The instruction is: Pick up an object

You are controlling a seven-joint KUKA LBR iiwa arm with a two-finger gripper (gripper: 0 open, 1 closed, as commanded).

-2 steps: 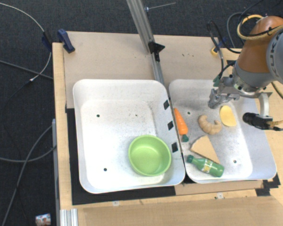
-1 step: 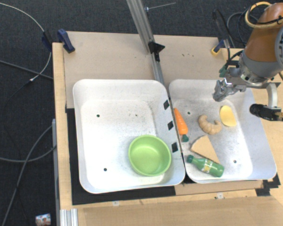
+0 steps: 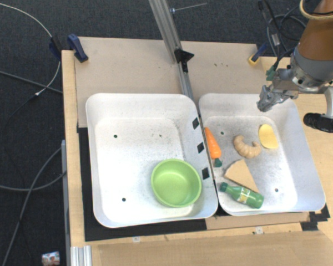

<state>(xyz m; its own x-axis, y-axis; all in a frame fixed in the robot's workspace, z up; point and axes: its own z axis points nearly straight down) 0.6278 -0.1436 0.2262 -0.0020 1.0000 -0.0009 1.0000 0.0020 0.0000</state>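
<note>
right bin (image 3: 299, 143), lower right of frame: one carrot (image 3: 212, 142) | one croissant (image 3: 247, 146) | one yellow piece (image 3: 268, 136) | one wedge (image 3: 242, 175) | one green bottle (image 3: 242, 194) | gripper (image 3: 266, 101) above bin's upper edge, nothing held, opening unclear | left bin (image 3: 108, 132): one green bowl (image 3: 176, 182)

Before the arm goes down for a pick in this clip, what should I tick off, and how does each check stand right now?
1. Tool carries nothing: ok, nothing shows beneath it.
2. Tool above the right bin: ok, over its far edge.
3. Tool centred over a target: not ok, the yellow piece lies nearer the camera.
4. Targets free to grasp: ok, the carrot, tan wedge and green bottle lie uncovered.
5. Spacing: cannot tell, the curled beige piece sits close against the yellow piece.
6. Finger opening: cannot tell.
</note>
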